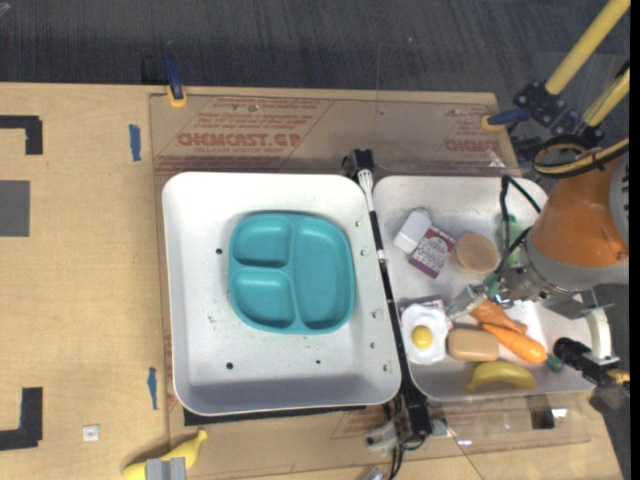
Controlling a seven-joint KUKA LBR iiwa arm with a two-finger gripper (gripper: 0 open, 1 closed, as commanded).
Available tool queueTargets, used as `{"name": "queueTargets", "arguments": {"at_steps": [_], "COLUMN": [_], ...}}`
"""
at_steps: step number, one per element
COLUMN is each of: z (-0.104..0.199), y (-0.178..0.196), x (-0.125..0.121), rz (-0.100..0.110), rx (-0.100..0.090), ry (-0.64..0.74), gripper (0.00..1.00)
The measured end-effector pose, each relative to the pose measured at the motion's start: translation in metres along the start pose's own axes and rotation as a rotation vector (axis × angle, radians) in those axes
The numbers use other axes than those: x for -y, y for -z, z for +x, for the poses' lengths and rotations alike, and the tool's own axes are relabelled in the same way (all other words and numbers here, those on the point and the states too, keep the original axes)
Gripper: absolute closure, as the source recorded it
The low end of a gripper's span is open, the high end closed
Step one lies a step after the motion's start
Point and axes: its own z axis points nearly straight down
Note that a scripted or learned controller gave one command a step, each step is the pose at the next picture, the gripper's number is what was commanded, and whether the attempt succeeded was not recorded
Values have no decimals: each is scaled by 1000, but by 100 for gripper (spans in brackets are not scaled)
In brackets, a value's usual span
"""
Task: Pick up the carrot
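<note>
The carrot [512,334] lies in the right bin [450,193], toward its front right corner, slanting from upper left to lower right. Its upper left end runs under the gripper [497,290], so that tip is hidden, and I cannot tell how far the gripper stands open or whether it has hold of anything, since the arm [578,230] covers it from above. The gripper sits just at the carrot's upper end, touching or nearly so.

Just beside the carrot on its left is a tan bread roll [472,345], and beside that a fried egg [424,334]. A banana [503,375] lies along the bin's front edge, just below the carrot. Toward the back of the bin are a purple carton [431,251], a white block [411,230] and a round tan piece [477,253].

The left bin [190,268] holds a teal divided plate [293,272] near its middle. Both bins rest on a brown board [80,268] with black tape marks at its left edge and blue tape strips. Beyond the bench's back edge the floor is dark grey, and yellow bars cross the upper right corner.
</note>
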Motion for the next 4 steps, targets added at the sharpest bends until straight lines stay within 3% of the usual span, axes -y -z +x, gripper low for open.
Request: {"name": "queueTargets", "arguments": {"at_steps": [1,2,3,4], "z": [-4,23,-25,-12], "y": [12,122,65,17], "x": [-3,-61,44,15], "rz": [-10,0,15,-33], "rx": [10,-3,-10,32], "ry": [-3,8,455,620], "gripper": [100,100,100,100]}}
